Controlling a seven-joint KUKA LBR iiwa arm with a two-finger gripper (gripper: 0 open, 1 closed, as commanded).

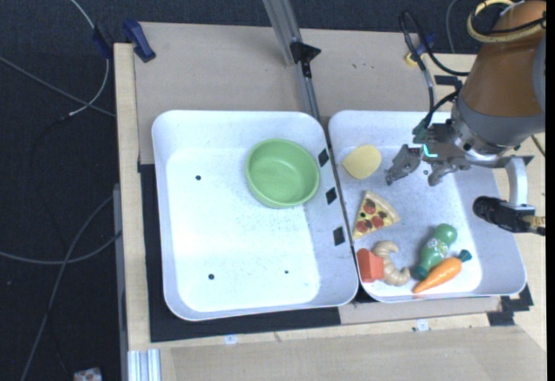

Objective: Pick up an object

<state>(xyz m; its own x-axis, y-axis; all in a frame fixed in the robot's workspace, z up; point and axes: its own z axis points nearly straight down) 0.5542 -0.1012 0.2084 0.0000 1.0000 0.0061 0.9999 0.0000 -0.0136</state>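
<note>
My gripper [418,169] hangs over the upper middle of the right bin [494,236], its two grey fingers spread apart with nothing between them. A yellow round toy [362,161] lies just to its left. Below it sits a pizza slice [375,214]. Along the bin's near edge lie a red block [370,265], a tan croissant-like piece [393,266], a green vegetable [434,248] and an orange carrot [440,273]. A green bowl [282,172] rests in the left bin [199,232].
A metal pole [277,2] slants down to the divide between the bins. Blue clamps [136,39] grip the bench's far edge, and a black fixture [505,213] sticks in at the right bin's side.
</note>
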